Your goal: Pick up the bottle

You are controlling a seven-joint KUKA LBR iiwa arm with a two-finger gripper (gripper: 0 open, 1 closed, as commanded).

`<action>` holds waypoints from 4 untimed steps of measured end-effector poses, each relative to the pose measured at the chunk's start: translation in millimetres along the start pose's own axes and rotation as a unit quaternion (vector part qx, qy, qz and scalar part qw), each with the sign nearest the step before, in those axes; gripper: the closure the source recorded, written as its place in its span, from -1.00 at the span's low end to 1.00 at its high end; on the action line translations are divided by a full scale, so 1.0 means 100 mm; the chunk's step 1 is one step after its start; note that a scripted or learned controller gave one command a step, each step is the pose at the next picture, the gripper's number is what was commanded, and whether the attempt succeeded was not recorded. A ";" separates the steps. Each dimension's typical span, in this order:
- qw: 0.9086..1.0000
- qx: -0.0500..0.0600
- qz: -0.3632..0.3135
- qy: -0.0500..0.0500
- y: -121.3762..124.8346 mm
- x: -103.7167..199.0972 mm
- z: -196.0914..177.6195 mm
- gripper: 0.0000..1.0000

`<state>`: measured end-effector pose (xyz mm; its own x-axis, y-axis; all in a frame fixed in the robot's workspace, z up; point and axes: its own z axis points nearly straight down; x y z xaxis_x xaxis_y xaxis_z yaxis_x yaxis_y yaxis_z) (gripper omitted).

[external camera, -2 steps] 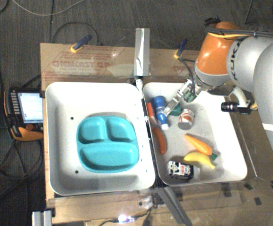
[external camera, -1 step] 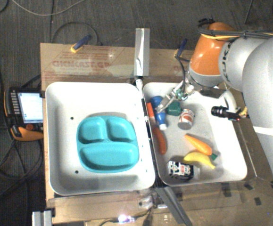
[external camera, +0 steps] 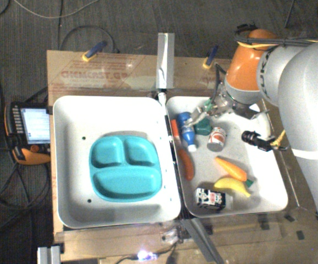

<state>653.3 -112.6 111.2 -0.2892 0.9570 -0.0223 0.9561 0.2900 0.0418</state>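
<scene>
- Blue plastic bottle (external camera: 186, 128) with a white cap lies on its side in the right white bin (external camera: 268, 202), close to that bin's left wall, cap end toward the near edge.
- We note an orange-red stick-shaped item (external camera: 174, 130) just beside it on the left and a dark teal object (external camera: 203, 127) touching or nearly touching on its right.
- The two-finger gripper (external camera: 209, 110) sits low over the bin's far end, just beside the bottle's upper end; we cannot tell how the jaws stand, and we see nothing between them.
- Our judgement: the approach is under way, the grasp not yet made.
- To do it well, we would centre over the bottle's body, close across its narrow width, and stay clear of both neighbours and the wall.
- Risk: a round bottle may roll out.
</scene>
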 end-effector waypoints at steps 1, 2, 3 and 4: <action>0.998 0.013 -0.069 -0.002 -0.01 -0.09 0.16 -1.00; 0.997 0.014 -0.071 0.003 0.01 -0.04 0.09 1.00; 0.993 0.019 -0.114 0.010 0.07 -0.37 -0.28 1.00; 0.994 0.019 -0.110 0.013 0.39 0.64 -0.72 1.00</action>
<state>668.6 -39.9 183.8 -0.4921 0.8706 0.0001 0.8706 0.4921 0.0008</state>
